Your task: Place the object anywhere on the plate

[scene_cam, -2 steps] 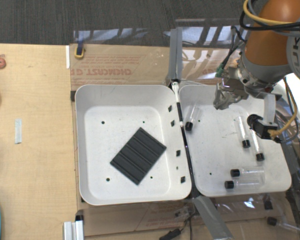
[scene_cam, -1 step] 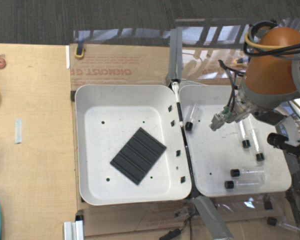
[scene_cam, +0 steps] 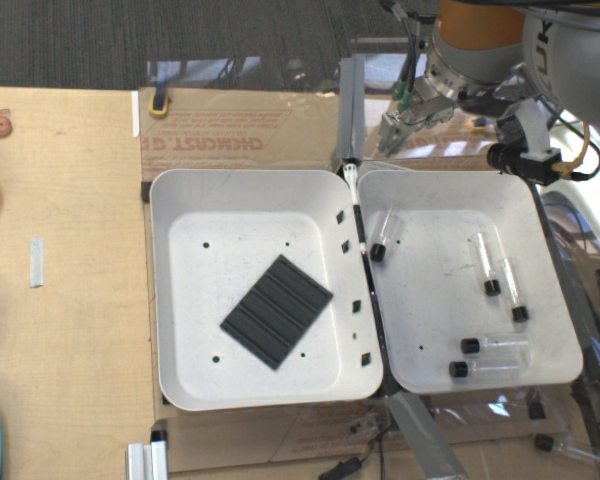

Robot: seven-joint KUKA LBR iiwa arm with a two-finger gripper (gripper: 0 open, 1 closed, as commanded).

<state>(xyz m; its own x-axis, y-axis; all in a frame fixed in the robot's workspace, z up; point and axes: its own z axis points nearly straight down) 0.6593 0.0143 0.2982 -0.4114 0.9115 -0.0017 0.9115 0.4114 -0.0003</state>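
Tubes [scene_cam: 488,268] in right bin | hand [scene_cam: 395,133] above far rim, well apart

You look down from one fixed camera above the bench, tilted so the far edge sits at the top. It stands far enough back to take in both the left bin [scene_cam: 170,298] and the right bin [scene_cam: 550,298] whole, with the arm [scene_cam: 510,18] entering from your upper right.

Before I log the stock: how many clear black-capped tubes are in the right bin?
5: one tube near the bin's left wall, two upright-slanted at right, two lying near the front edge. None seems hidden.
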